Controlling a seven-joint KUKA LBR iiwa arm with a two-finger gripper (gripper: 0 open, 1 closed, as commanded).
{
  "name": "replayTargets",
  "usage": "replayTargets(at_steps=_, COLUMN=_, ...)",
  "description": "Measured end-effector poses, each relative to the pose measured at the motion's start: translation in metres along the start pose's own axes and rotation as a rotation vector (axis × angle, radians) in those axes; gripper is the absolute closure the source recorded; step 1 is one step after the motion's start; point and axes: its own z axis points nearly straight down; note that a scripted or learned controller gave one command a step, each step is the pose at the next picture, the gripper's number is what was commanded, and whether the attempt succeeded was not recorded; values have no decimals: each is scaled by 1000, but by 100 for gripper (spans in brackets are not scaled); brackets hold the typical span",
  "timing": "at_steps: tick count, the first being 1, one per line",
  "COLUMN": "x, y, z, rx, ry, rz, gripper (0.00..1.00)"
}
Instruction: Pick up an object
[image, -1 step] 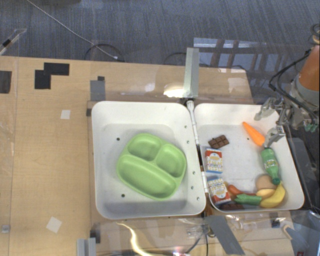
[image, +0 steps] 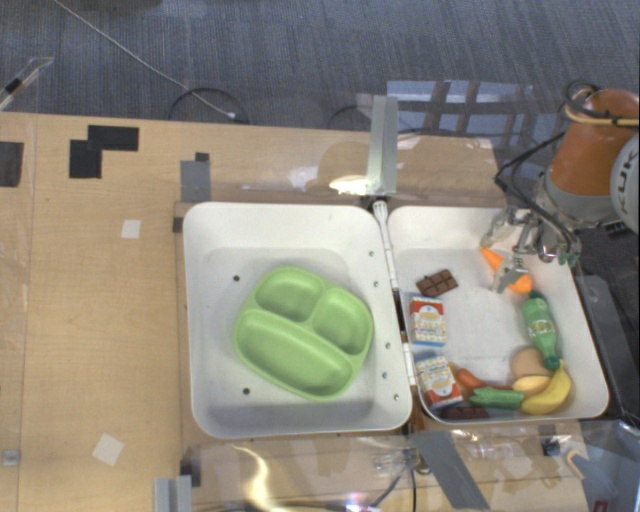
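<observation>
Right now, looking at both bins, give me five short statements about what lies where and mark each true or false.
1. The green divided plate lies in the left bin. True.
2. The banana lies in the left bin beside the plate. False: it lies in the right bin, at its near right corner.
3. The gripper is over the right bin, next to an orange object. True.
4. The green bottle stands upright in the middle of the left bin. False: it lies on its side in the right bin, near the right wall.
5. A brown chocolate piece lies in the right bin, above a small printed carton in the view. True.
</observation>
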Motion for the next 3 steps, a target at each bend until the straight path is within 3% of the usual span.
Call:
replayTargets(at_steps=1, x=33, y=18, z=1, rx=-3, ry=-12, rz=96, gripper=0)
replayTargets(at_steps=2, x=49, y=14, z=1, rx=-2, ry=-12, rz=97, gripper=0)
replayTargets(at_steps=3, x=56, y=-3, z=1, rx=-1, ry=-12, rz=-55, gripper=0)
